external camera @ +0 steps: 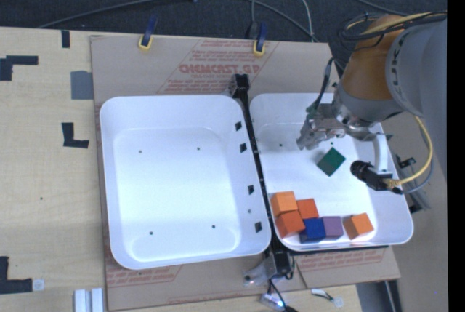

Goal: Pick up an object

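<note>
Smooth, glossy white plastic bins (pixel 174 114); matt brown cardboard sheet (pixel 211 67) beneath; pale wood-grain tabletop (pixel 43 180), frame left; matt painted blocks (pixel 298 220).

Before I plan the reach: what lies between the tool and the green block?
Nothing. In the camera view, the tool hangs just up-left of the green block, with a short bare stretch of the right bin's white floor between them.

The thick grey cylindrical arm (pixel 425 67) carries a broad orange band (pixel 367 78) above its wrist, a small grey metal claw (pixel 314 137), yellow cables, and a black fitting.
</note>
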Robot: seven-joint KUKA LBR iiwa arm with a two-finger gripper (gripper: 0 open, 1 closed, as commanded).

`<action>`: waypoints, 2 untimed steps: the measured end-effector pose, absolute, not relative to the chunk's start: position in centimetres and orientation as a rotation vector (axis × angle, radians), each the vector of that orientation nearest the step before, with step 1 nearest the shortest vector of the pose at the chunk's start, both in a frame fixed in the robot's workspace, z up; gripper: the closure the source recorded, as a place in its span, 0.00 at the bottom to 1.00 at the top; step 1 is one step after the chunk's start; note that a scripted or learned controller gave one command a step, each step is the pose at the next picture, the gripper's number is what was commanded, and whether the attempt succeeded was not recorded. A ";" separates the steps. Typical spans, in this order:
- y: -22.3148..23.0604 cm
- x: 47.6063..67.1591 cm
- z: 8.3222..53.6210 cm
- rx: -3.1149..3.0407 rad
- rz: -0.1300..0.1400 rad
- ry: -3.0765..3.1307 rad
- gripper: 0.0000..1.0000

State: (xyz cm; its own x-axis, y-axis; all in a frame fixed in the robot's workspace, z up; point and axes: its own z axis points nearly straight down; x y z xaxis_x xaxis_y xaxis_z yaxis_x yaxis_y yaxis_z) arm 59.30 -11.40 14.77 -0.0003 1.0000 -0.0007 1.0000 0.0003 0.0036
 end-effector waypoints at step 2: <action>-10.0 59.9 24.4 2.218 0.004 2.220 1.00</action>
State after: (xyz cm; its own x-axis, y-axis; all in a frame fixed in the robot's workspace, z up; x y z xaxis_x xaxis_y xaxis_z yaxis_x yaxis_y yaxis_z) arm 59.93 -10.03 24.43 -0.0009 1.0000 -0.0002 1.0000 0.0009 0.0038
